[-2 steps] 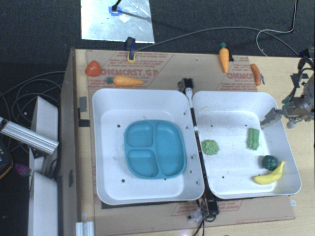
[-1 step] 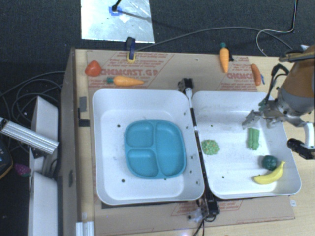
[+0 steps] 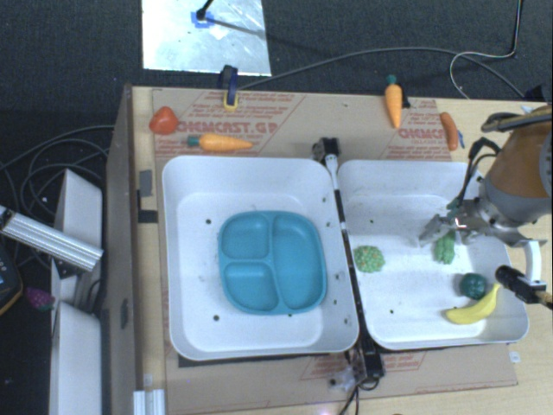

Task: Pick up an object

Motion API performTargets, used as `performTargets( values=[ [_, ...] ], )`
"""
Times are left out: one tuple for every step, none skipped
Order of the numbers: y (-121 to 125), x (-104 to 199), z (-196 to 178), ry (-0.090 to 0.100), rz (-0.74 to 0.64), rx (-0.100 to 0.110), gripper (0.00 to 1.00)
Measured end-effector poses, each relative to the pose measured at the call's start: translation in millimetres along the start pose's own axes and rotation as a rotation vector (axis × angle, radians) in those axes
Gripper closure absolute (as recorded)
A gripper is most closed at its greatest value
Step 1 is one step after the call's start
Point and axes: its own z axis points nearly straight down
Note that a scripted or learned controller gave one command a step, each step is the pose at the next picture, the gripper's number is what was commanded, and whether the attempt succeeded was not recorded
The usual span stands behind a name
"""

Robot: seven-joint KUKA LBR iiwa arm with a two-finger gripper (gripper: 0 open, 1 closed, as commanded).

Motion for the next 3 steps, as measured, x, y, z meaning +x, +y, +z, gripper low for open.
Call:
performTargets(
  values=[
    [1.2, -0.3, -11.2, -0.001, -0.002, -0.004, 1.0],
    [33.0, 48.6, -103.4, 0.0, -0.003, -0.005, 1.0],
    [7.9, 103.8, -149.1, 0.001, -0.003, -0.003, 1.0]
  ],
)
